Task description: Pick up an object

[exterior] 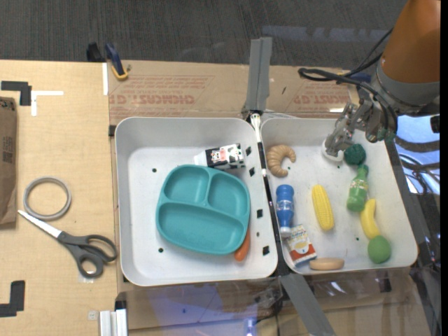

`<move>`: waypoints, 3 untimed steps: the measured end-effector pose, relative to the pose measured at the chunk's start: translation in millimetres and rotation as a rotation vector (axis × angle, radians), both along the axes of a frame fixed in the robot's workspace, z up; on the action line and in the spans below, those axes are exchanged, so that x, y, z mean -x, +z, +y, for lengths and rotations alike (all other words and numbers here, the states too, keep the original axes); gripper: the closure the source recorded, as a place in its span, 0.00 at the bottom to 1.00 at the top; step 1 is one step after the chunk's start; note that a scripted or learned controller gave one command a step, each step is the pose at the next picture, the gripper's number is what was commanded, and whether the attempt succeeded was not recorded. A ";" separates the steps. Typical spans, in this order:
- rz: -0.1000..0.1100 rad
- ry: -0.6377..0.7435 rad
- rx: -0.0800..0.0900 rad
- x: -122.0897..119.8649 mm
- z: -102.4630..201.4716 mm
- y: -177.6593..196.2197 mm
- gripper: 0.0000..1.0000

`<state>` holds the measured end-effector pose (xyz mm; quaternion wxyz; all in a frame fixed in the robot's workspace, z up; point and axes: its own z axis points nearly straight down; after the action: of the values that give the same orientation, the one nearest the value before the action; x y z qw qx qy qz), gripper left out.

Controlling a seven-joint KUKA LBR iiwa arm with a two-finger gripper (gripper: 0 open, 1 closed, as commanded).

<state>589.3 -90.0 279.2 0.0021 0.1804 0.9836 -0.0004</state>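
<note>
Overhead, the gripper was seen poised in the right bin, just beside a dark green toy. Whether anything was grasped could not be told; no object appeared lifted, so the pick was judged unfinished.

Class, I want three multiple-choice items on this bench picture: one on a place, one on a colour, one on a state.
1. Where is the teal divided plate?
A. left bin
B. right bin
C. on the bench outside

2. What colour is the bottle beside the corn cob?
A. red
B. blue
C. black

3. How do the scissors lie?
A. standing in a cup
B. inside a bin
C. flat on the bench

Key: 1 A, the plate lies within the left bin's walls; 2 B, its body is blue; 3 C, they lie flat below the tape roll.
</note>
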 end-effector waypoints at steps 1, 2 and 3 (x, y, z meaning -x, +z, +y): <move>0.000 0.001 0.000 0.0 0.4 -0.1 0.00; 0.003 -0.010 0.000 17.7 -11.9 -94.9 0.00; 0.003 0.060 -0.001 69.2 -44.5 -187.5 0.00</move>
<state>520.1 -134.5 91.7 0.0008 0.1508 0.9886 0.0000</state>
